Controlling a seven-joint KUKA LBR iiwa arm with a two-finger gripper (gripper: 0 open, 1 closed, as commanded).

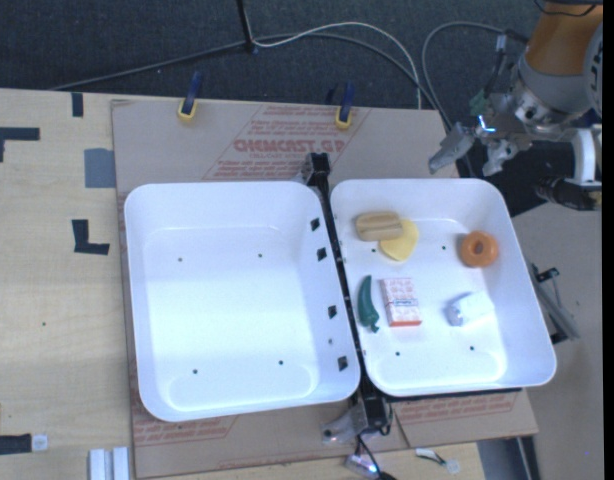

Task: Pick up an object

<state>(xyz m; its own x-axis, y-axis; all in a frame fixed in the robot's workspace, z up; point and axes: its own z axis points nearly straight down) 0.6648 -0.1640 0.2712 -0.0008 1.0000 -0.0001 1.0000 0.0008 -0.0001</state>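
Objects to pick from all lie in the right bin, and the orange ring near that bin's right wall makes a handy landmark. Left of the ring sits a tan bread-like block, touching a yellow round piece just below it. Below and left of the ring lies a small red-and-white box, with a dark green curved piece just beside the box on its far side from the ring, close to the divider between the bins. Directly below the ring rests a small pale grey lump. The left bin, well left of the ring, shows bare white floor. The ring has open floor below it and to its left, while the bin wall runs close on its right. The gripper hangs above and outside the right bin's back rim, up from the ring, with nothing between its fingers; its jaws look spread apart. Both bins rest on a cardboard sheet on the bench.
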